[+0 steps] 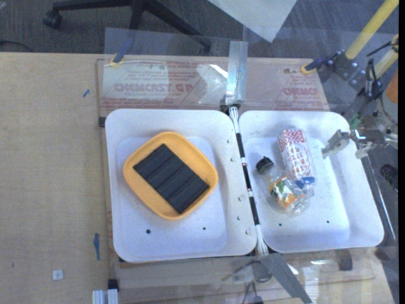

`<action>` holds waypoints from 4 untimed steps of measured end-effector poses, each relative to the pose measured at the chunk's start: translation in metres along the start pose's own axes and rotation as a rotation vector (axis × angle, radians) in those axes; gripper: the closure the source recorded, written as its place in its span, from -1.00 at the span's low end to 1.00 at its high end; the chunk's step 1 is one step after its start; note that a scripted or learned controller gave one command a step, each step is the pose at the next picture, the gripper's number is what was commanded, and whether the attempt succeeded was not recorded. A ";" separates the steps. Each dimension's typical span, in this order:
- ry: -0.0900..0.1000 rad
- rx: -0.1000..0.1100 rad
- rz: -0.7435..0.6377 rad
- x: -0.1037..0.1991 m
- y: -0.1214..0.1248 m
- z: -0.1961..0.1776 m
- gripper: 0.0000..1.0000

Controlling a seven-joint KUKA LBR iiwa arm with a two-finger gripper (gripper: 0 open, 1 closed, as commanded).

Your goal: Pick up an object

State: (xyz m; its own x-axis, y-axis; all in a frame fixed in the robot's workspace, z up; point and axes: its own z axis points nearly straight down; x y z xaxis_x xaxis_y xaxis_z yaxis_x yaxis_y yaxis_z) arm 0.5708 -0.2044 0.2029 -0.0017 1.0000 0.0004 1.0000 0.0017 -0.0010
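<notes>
In the right bin (pixel 361 227) lie a red-and-white checkered packet (pixel 296 152), a small black object (pixel 263 164) to its left, and a crumpled clear wrapper with orange and blue inside (pixel 290 192) just below the packet. The gripper (pixel 340 142) hangs over the bin's upper right part, to the right of the checkered packet and apart from it. Nothing shows between its tips. The left bin (pixel 126 239) holds a yellow square dish (pixel 140 159) with a black ribbed slab (pixel 171 178) lying on it.
The arm's wrist and cables (pixel 373 128) crowd the right bin's right rim. A central divider (pixel 243 170) separates the bins. A clear plastic sheet with red lettering (pixel 158 84) lies behind them. Bare bin floor lies along the right bin's lower part.
</notes>
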 end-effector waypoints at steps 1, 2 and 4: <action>-0.001 -0.003 -0.025 0.055 -0.007 0.089 -1.00; 0.004 0.007 -0.092 0.057 0.013 0.112 -1.00; -0.001 -0.002 0.027 -0.012 0.046 0.077 1.00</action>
State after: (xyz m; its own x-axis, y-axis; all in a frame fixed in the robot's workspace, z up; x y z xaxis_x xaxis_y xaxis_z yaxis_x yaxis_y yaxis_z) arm 0.6165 -0.2164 0.1260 0.0251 0.9997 -0.0011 0.9997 -0.0251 0.0009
